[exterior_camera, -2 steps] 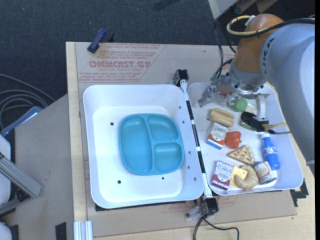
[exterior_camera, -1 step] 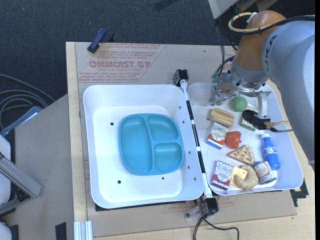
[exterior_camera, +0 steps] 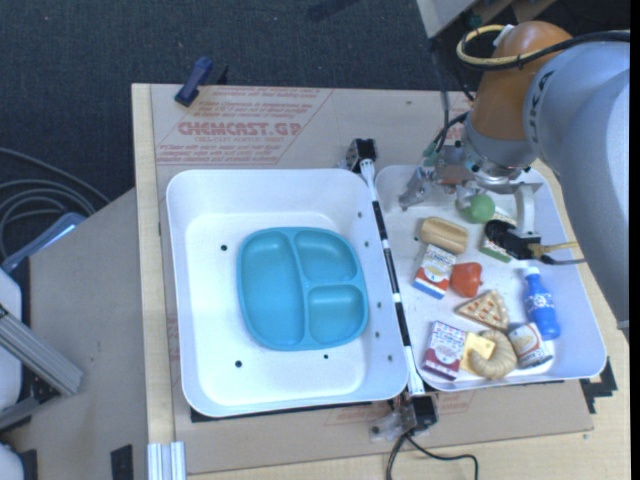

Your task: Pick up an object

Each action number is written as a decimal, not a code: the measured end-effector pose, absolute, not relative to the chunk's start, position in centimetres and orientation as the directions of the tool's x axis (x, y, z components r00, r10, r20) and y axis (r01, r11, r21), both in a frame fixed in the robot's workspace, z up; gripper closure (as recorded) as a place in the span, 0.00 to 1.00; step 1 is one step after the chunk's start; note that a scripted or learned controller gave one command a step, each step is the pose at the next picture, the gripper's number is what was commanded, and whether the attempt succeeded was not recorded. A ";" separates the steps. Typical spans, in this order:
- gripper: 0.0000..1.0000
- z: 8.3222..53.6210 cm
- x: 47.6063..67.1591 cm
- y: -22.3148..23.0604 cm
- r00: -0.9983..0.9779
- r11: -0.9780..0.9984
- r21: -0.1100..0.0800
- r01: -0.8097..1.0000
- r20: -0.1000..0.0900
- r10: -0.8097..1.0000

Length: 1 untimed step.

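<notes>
Just beside your hand (exterior_camera: 468, 190) sits a small, smooth, round green ball (exterior_camera: 481, 208); you cannot tell its grip.

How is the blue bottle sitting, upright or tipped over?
Tipped over: the blue bottle lies flat in the right bin, white cap toward the far rim.

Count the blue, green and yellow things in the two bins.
Blue: 2, tray and bottle
Green: 1, ball
Yellow: 1, wedge
Total: 4
</notes>
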<state>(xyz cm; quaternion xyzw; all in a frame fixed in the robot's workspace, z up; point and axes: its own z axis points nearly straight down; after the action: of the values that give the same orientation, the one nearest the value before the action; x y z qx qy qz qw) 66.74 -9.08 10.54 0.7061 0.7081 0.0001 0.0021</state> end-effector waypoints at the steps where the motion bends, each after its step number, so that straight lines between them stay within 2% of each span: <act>1: 0.00 8.5 66.6 -9.3 0.000 0.000 -0.003 1.000 0.000 1.000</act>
<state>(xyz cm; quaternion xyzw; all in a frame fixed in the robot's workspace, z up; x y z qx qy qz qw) 66.61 -9.35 8.45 0.7072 0.7071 -0.0008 -0.0010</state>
